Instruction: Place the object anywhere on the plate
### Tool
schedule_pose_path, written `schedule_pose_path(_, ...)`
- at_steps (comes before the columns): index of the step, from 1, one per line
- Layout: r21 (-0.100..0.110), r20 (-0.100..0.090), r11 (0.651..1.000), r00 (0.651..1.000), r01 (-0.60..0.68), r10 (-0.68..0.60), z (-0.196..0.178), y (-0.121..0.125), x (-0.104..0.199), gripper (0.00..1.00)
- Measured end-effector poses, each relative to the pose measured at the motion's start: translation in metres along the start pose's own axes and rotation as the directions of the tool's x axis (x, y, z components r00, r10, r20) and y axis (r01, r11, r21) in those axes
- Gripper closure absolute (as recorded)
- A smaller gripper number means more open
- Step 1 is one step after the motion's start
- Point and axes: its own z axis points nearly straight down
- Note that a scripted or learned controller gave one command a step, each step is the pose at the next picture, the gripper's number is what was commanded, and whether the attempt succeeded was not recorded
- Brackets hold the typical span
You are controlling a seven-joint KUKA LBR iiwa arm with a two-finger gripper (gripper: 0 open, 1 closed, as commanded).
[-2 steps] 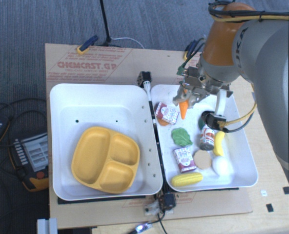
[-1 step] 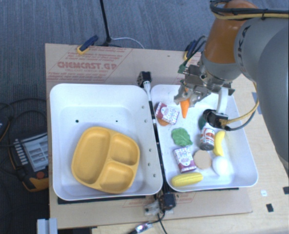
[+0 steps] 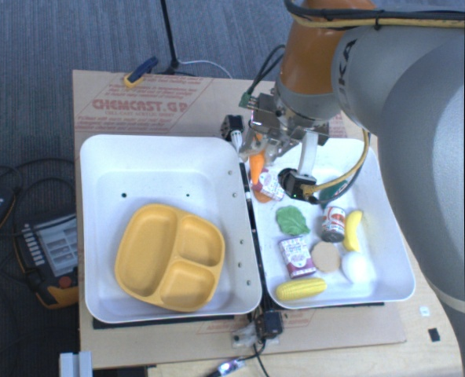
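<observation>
a brown board on blue-grey carpet bears two shallow white bins side by side, the left bin [image 3: 99,179] and the right bin [image 3: 389,277]. the grey arm with its orange band reaches in from the right, and its gripper [image 3: 265,157] hangs over the far left corner of the right bin, beside the divider; whether it is wide or narrow cannot be told. just under it lies an orange carrot [image 3: 257,168], with a red and white packet [image 3: 267,187] touching it. nearer sit a green leaf [image 3: 292,220], a small can [image 3: 334,224], a banana [image 3: 353,230], a red carton [image 3: 297,257], a tan disc [image 3: 324,257], a white egg [image 3: 356,268] and a corn cob [image 3: 299,290]. the yellow plate [image 3: 170,255], with three compartments, rests in the left bin.
</observation>
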Motion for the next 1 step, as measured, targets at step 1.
schedule_pose_path(1,0.007,0.005,0.967,0.967,-0.253,0.253,0.0643,-0.0603,0.0765,1.00)
